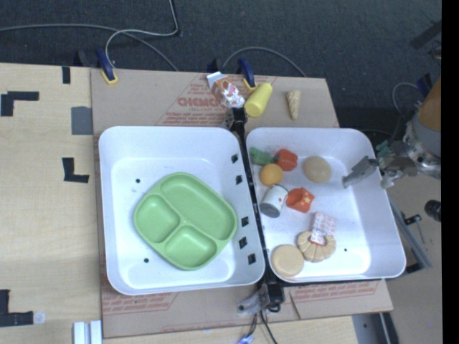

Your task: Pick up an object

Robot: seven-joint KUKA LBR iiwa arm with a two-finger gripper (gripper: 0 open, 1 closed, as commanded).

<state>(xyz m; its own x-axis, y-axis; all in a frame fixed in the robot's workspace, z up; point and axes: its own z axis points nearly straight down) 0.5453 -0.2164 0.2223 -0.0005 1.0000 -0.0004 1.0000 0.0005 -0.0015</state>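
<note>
Seen from above, the gripper hangs at the right rim of the right bin; whether its jaws are wide or narrow cannot be told, and nothing shows between them. The objects crowd the bin's left and middle: a tan ball nearest, then a red block, an orange ball and a cookie. Likely risks are clipping the rim on entry, or the round ball rolling away; open floor lies along the right wall.
</note>
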